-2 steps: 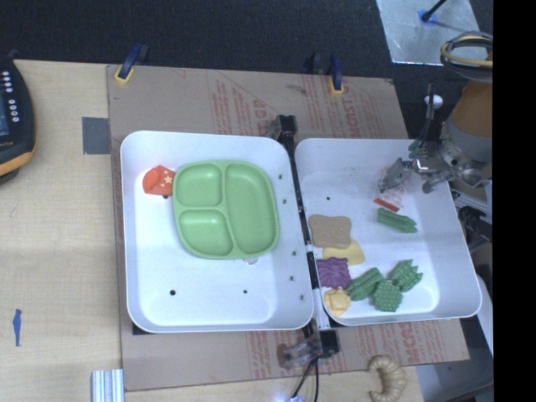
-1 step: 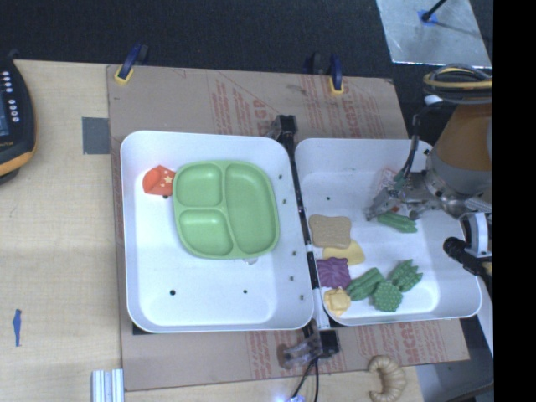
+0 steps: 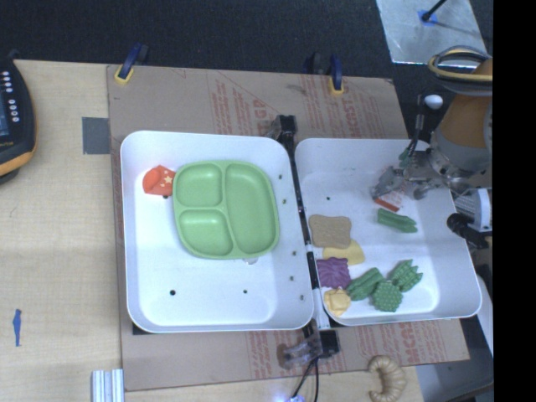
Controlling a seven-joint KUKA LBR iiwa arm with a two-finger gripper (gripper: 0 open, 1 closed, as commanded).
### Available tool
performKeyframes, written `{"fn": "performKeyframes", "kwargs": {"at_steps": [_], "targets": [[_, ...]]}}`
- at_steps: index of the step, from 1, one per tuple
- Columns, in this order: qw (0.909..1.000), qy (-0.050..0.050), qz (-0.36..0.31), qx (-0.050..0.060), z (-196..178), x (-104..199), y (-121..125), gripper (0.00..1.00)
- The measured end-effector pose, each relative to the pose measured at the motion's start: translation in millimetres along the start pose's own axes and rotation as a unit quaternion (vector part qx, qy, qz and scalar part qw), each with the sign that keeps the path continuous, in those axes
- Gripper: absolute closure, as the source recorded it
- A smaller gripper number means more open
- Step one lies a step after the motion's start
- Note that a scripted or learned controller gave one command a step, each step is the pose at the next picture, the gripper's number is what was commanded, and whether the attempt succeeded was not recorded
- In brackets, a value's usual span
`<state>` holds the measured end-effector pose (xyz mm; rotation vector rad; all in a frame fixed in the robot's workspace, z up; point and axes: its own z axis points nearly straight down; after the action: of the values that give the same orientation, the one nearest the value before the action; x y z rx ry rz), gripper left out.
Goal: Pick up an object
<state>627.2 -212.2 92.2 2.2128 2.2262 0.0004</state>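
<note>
Camera view — contents of the bench [image 3: 59,249], listed left to right.

Left bin [image 3: 151,304]: a green divided plate [image 3: 226,208] with three compartments lies in its upper middle part. Just beside the plate's upper left corner, touching or nearly touching it, sits a red toy [image 3: 157,180] with a small yellow mark.

Right bin [image 3: 452,296]: toy food pieces gather in its lower left part. A brown bread slice [image 3: 330,229] lies near the bin's left wall, with a yellow piece [image 3: 352,254] just below it. A purple piece [image 3: 332,271] sits below the bread, and a second small yellow piece [image 3: 337,301] lies near the bin's lower left corner. To their right lies a cluster of three green vegetables [image 3: 386,286], touching one another. A separate green pod [image 3: 396,221] lies alone toward the bin's middle right.

Arm: grey with an orange band [image 3: 463,124], entering from the right. The gripper [image 3: 394,189] is low over the upper right part of the right bin. A small red and white object [image 3: 386,203] lies directly beneath its tip, just above and to the left of the green pod. Whether the fingers are apart, together or clamped on that object cannot be told — the metal parts blur into one another.

Surroundings: both bins rest on a brown cardboard sheet [image 3: 251,107] clamped at its far edge with blue clips [image 3: 335,74]. A dark handheld controller [image 3: 12,115] lies at the bench's left edge. A tan curled object [image 3: 387,378] lies at the near edge below the right bin.
</note>
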Motion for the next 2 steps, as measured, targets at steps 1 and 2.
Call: {"fn": "performKeyframes", "kwargs": {"at_steps": [1,2], "targets": [[1.0,0.002,0.002,0.005,0.6,19.1,-49.3,0.0],[1.0,0.0,0.0,0.0,-0.7,0.4,3.9,0.0]]}}
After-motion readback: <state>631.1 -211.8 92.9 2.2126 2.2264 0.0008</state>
